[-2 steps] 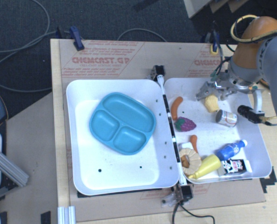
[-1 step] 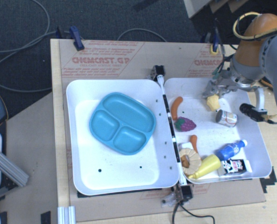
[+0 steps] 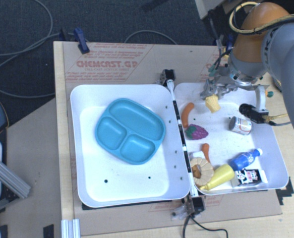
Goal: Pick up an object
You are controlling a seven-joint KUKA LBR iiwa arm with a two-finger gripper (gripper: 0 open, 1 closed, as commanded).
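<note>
Grey arm bent over right bin (image 3: 280, 155), gripper (image 3: 212, 94) clamped on yellow piece (image 3: 212, 103)

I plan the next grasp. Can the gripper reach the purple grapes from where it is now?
Probably yes. The gripper hangs by the yellow piece in the right bin; the grapes lie uncovered nearby, only the sausage close beside them.

"CHEMCAST GP" on brown board (image 3: 107, 63)

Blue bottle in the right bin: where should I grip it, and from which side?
Judging by its pose, grip the blue bottle across its wide body, descending from above. It lies flat, white cap pointing upper right, with the yellow bottle close at its lower left, so avoid that end.
</note>
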